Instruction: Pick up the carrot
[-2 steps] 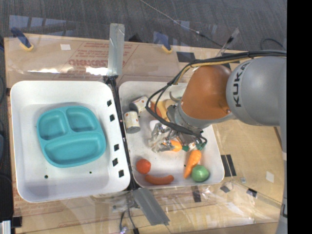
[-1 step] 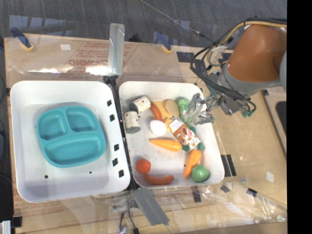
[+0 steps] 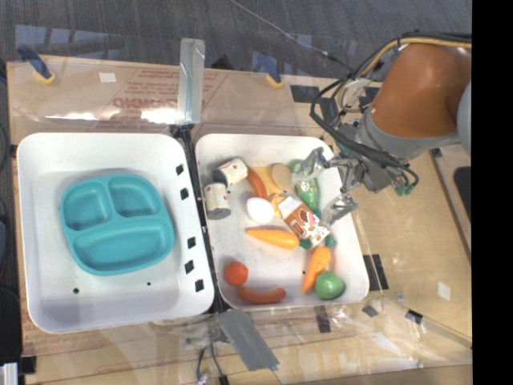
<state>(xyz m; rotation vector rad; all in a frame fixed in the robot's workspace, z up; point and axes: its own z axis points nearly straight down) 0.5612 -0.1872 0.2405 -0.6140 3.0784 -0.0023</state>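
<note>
Two carrots lie in the right bin (image 3: 210, 279): one carrot (image 3: 316, 268) near the front right corner beside a green ball (image 3: 329, 285), the other carrot (image 3: 272, 237) lying flat mid-bin, just below a white egg (image 3: 259, 210). Further back, my gripper (image 3: 330, 183) hangs over the bin's right edge, its two fingers spread apart and holding nothing.
</note>
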